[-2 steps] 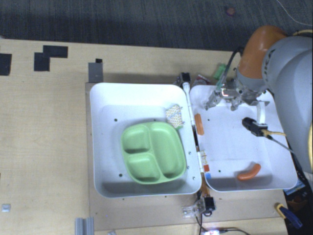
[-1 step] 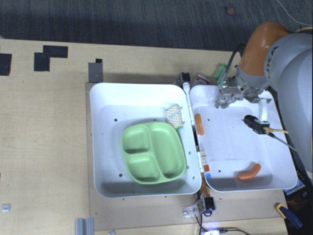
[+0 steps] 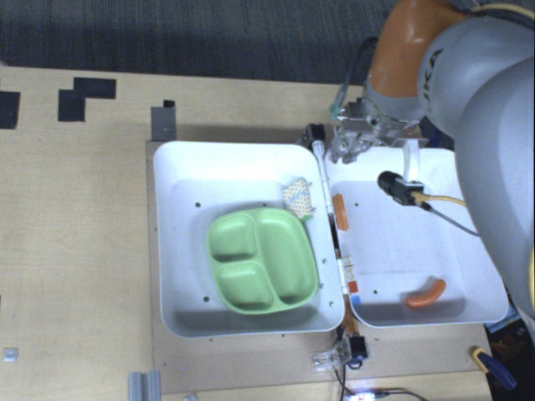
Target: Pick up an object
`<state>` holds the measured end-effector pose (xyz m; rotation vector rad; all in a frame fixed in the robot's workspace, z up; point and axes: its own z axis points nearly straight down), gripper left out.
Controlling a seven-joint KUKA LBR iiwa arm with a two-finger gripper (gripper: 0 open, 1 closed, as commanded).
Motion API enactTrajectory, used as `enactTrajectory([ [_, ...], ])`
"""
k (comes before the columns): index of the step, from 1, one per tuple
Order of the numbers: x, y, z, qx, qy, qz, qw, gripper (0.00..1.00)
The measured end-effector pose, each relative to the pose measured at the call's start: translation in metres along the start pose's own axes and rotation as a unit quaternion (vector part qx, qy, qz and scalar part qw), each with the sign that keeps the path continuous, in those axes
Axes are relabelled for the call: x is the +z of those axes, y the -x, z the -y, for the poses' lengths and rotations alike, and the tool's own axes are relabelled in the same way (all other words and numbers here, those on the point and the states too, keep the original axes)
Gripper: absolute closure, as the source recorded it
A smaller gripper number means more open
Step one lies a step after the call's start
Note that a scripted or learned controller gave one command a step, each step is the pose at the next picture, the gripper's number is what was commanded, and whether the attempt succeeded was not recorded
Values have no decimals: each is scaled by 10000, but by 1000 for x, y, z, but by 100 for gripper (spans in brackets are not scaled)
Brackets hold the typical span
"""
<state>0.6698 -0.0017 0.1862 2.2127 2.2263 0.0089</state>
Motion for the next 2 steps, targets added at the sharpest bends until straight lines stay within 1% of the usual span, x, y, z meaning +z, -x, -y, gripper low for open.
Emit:
enactTrajectory([
  [1, -19, 24, 18, 20, -13, 10, 10000, 100],
  [2, -19, 24, 18, 16, -14, 10, 10000, 0],
])
